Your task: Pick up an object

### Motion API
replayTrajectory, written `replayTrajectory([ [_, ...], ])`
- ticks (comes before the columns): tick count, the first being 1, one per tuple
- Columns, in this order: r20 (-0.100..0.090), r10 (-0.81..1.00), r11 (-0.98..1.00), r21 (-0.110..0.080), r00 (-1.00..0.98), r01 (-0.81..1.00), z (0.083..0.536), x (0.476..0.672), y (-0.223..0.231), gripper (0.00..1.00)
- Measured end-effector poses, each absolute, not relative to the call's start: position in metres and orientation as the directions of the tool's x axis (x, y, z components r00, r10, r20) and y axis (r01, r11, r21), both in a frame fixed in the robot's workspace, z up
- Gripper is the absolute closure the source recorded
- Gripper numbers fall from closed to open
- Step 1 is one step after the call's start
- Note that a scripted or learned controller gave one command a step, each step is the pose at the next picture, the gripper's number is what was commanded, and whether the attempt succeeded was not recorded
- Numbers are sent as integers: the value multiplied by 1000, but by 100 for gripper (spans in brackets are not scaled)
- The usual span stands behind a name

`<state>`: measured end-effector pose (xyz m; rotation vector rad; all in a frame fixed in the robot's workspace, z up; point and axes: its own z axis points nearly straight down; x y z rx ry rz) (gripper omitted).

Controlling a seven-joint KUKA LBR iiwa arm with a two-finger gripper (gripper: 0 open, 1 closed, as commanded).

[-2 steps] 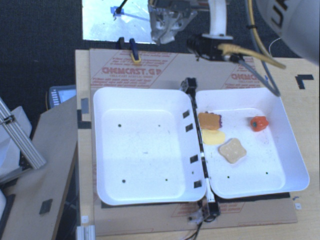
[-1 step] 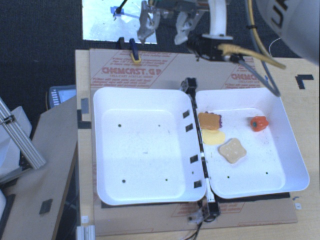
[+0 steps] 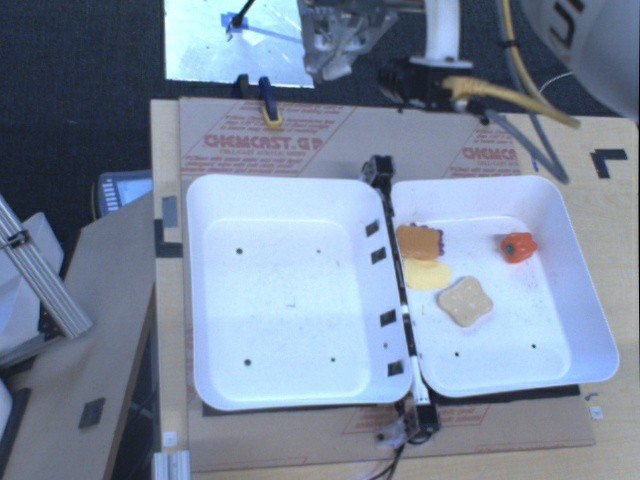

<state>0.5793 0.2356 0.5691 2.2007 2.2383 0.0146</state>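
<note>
The right bin (image 3: 570,268) holds several small food toys. An orange-brown piece with a purple edge (image 3: 420,241) lies by the bin's left wall. Just below it is a flat yellow piece (image 3: 427,275), and a tan bread slice (image 3: 465,301) lies nearer the front. A red-orange pepper-like toy (image 3: 517,247) sits toward the right wall. My gripper (image 3: 332,56) hangs high at the top of the view, beyond the bins' far edge and well away from all the toys. Nothing shows hanging from it.
The left bin (image 3: 200,268) sits beside the right one, joined by a black clip strip (image 3: 392,288). A yellow clamp (image 3: 270,116) grips the cardboard base at the back. A shiny metal sheet (image 3: 215,28) lies behind. Yellow and grey cables (image 3: 520,108) trail at the upper right.
</note>
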Motion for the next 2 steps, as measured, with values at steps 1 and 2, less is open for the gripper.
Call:
replayTrajectory([
  [1, 5, 1000, 18, 8, -18, 1000, 569, 579, 236, 0],
  [2, 6, 1000, 21, 11, -21, 1000, 580, 579, 236, 100],
])
